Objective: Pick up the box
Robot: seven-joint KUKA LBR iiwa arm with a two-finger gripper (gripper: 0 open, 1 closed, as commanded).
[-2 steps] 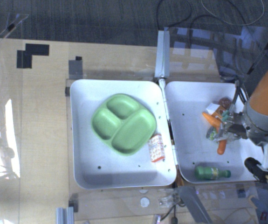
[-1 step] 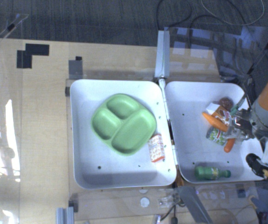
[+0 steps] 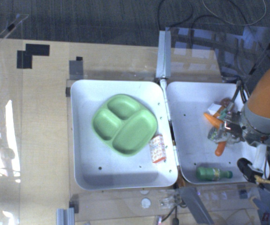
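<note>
A small white and red box lies in the left bin, by the bin's right wall and touching the lower right edge of a green divided plate. My gripper is over the right bin, well to the right of the box, low among orange carrot-like pieces. The arm with its orange band reaches in from the right.
A green bottle lies along the front of the right bin. A second orange piece sits just below the gripper, and a white item lies above it. A metal divider stands behind the two bins.
</note>
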